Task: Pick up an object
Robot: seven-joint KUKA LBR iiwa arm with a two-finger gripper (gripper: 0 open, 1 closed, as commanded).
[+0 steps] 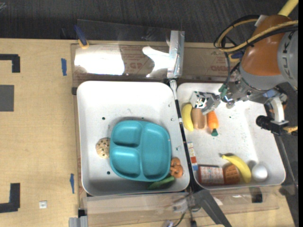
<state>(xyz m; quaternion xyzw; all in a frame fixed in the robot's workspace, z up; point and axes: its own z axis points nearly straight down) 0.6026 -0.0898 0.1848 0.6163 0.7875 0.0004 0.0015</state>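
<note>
Grey with an orange band, the arm reaches into the right-hand shallow white bin (265, 126), its gripper (208, 100) low over a tight cluster at that bin's upper left: a yellow banana (187, 117), a tan sausage-like piece (200, 119) and a small orange carrot (213, 120), with a black-and-white item (201, 99) just beside the jaws. Whether the jaws are wide or narrow I cannot tell, and nothing visibly sits between them. Since these pieces lie touching or nearly so, I judge a descent here could nudge them apart or pinch two together, so the grasp slips.

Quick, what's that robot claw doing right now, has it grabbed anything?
Gripper: low in the right bin, by the carrot; whether it has grabbed anything cannot be told.
</note>
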